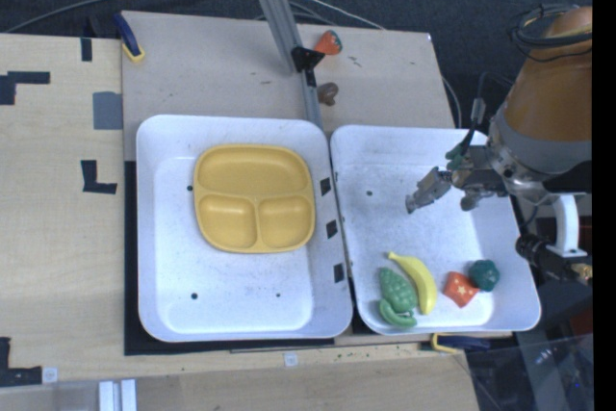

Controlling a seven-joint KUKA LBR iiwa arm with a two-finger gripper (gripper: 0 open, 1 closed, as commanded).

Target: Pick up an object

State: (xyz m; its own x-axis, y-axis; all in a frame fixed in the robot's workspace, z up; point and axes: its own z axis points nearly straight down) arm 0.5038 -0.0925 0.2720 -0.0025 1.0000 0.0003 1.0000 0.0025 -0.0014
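Arm cut off by the right edge, gripper fingers too small to read (possibly slightly parted), green toy partly behind the banana, dark green item too blurred to identify

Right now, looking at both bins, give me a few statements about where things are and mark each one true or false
1. The yellow divided plate lies in the left bin. True.
2. The banana lies in the left bin. False: it lies in the right bin, by the green toy.
3. The gripper hangs over the right bin. True.
4. The red toy is clamped in the gripper. False: it lies on the bin floor beside the dark green toy, apart from the gripper.
5. The plate has one compartment. False: three.
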